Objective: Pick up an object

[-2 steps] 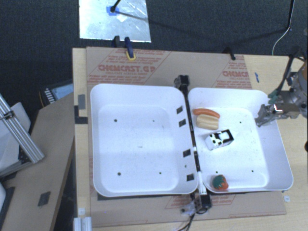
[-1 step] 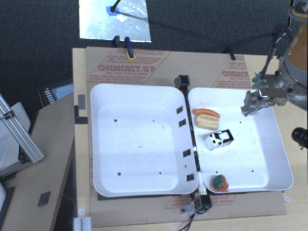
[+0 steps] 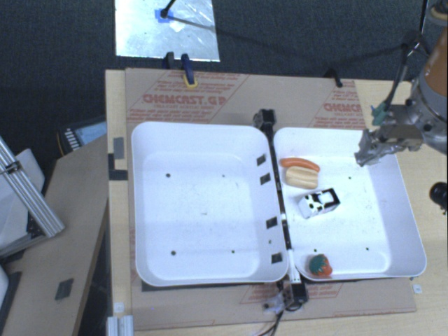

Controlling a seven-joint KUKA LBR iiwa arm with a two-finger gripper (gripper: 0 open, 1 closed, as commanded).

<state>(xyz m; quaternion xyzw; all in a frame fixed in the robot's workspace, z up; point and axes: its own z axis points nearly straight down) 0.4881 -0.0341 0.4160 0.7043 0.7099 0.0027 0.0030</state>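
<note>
Three small objects lie in the right bin (image 3: 392,208). A toy hot dog (image 3: 300,171) rests near the bin's upper left. Just below it sits a black-and-white toy (image 3: 320,202). An orange and green toy (image 3: 319,264) lies in the front left corner. My gripper (image 3: 369,152) hangs over the upper right part of this bin, to the right of the hot dog and apart from all three toys. Nothing shows between its fingers.
The left bin (image 3: 203,201) stands beside the right one, with a black divider strip (image 3: 274,194) between them. A brown board (image 3: 231,93) lies under both bins. A shiny metal sheet (image 3: 166,19) lies at the back. Cables run across the rear.
</note>
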